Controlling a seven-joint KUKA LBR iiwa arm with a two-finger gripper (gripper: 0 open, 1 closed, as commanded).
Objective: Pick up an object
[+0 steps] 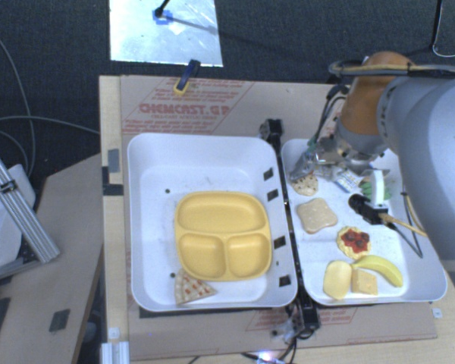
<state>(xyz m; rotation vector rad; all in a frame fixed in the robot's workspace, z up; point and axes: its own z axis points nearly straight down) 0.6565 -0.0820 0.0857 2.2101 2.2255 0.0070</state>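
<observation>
Camera view had the pincer (309, 165) low in the right bin's (428, 283) far-left corner, just above a cookie (305, 184) — whether it gripped anything I couldn't tell; a yellow tray (222, 234) lay in the left bin (148, 203)

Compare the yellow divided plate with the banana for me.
The yellow divided plate lies in the left bin; the banana lies in the right bin. The plate is far larger, broad and split into three compartments; the banana is a slim curved piece. Both are yellow.
</observation>
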